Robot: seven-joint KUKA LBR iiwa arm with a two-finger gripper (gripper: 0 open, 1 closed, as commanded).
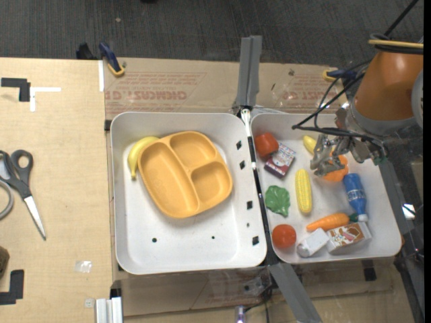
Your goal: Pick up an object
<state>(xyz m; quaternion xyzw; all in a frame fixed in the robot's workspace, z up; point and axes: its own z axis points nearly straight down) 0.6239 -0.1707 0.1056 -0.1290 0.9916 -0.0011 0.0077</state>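
Hovering low in the right bin (390, 247), your hand (326, 159) sits over an orange toy (335, 169) beside the blue bottle (355, 194); whether its fingers are apart or closed I cannot tell; that toy looks the likely target, being nearest

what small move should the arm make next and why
Probably lower straight down a little. The pincer sits over the right bin, beside an orange toy, with nothing visibly between its fingers. Whether they are open is unclear, so this is a guess.
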